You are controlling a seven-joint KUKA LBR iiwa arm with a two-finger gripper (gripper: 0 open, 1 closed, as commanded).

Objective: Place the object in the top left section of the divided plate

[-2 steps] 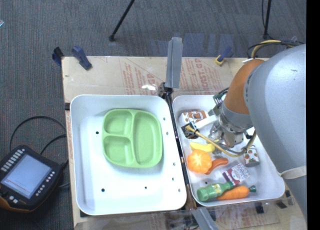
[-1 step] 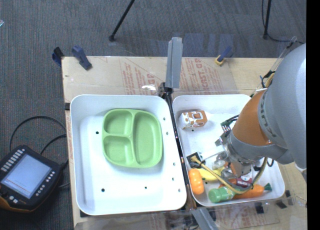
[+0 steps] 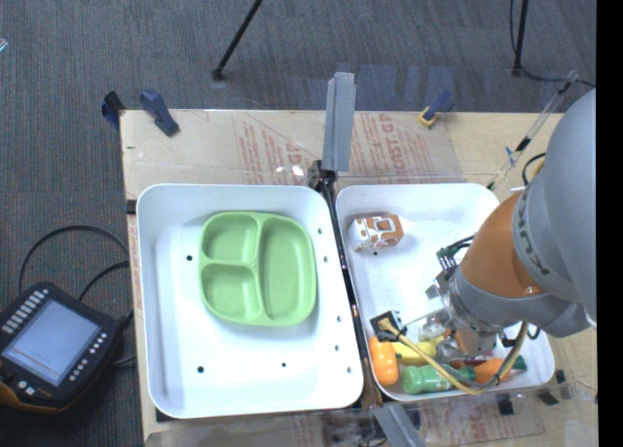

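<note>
A green divided plate [image 3: 259, 268] lies in the left white bin [image 3: 165, 338], with two small sections on its left and one long section on its right. All three sections look bare. In the right bin [image 3: 428, 202], a small white-and-orange toy [image 3: 377, 231] sits near the back left. A heap of toy food lies at the front: an orange piece [image 3: 384, 362], a yellow piece [image 3: 414, 350] and a green piece [image 3: 428, 382]. My gripper [image 3: 465, 343] is down in that front heap, under the orange wrist band; the arm hides its fingers.
A grey upright post [image 3: 339, 124] stands behind the seam between the bins. A yellow cable [image 3: 443, 367] loops across the toy heap. Blue clamps [image 3: 158, 112] sit on the bench's back edge. A teach pendant [image 3: 49, 343] lies on the floor at the left.
</note>
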